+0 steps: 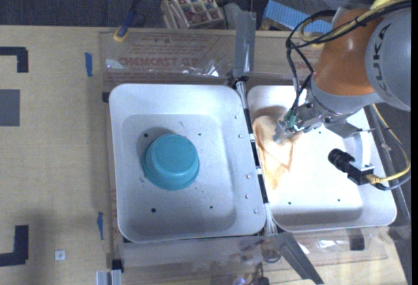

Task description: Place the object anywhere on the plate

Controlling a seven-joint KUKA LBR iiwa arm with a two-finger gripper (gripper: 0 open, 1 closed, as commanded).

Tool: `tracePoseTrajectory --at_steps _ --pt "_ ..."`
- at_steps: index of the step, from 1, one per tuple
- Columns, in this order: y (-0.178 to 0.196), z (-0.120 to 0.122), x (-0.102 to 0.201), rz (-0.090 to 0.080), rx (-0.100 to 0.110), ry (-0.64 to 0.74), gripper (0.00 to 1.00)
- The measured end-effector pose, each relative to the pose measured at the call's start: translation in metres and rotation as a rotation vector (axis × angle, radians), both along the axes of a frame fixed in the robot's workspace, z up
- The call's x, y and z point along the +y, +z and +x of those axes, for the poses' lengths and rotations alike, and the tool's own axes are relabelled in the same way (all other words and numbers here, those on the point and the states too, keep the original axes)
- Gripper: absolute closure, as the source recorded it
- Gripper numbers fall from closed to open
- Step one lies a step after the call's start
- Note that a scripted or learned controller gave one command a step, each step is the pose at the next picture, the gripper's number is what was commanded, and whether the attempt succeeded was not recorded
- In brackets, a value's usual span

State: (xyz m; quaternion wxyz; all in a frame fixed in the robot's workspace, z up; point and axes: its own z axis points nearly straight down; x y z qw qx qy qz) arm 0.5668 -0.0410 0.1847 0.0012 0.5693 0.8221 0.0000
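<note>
Tool [286, 129] sat at orange object [275, 163]; grip could not be told. Pickup step; next needed lift toward blue plate [171, 161].

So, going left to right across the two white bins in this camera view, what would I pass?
teal bowl in the left bin → pale orange cloth-like piece in the right bin

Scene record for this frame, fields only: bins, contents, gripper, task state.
left: shallow white left bin holding round teal dish
right: shallow white right bin holding floppy tan-orange object along its left wall
arm: gripper over the object's upper end, contact unclear
task: object not yet on the dish
</note>
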Motion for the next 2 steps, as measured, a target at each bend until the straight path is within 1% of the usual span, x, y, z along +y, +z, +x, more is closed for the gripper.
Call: tracePoseTrajectory --at_steps 1,2 --pt "0.04 0.001 0.0 0.0 -0.001 0.001 1.0" --pt "0.049 -0.022 0.05 0.001 0.003 0.402 1.0"
